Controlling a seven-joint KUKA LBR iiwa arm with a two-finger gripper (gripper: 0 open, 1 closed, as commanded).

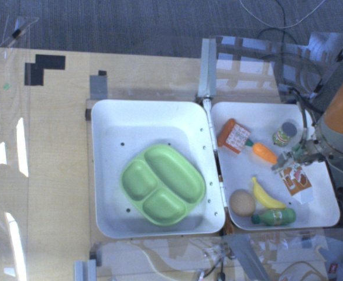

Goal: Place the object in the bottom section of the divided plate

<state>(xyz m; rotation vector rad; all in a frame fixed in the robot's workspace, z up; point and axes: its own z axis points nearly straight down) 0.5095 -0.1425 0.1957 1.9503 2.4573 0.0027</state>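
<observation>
A green divided plate [163,183] lies in the left bin [110,127], with one long section at its upper right and two smaller ones; the bottom section [164,206] has nothing in it. My gripper [292,156] hangs over the right bin [326,212], near its right wall. It sits just right of an orange carrot [264,152] and just above a brown and white snack packet [295,180]. Nothing can be seen held in it.
The right bin also holds an orange-red box [235,136], a small can [284,134], a yellow banana [266,196], a tan ball [242,203] and a green bottle [274,216]. The arm's orange band [342,107] rises at the right edge.
</observation>
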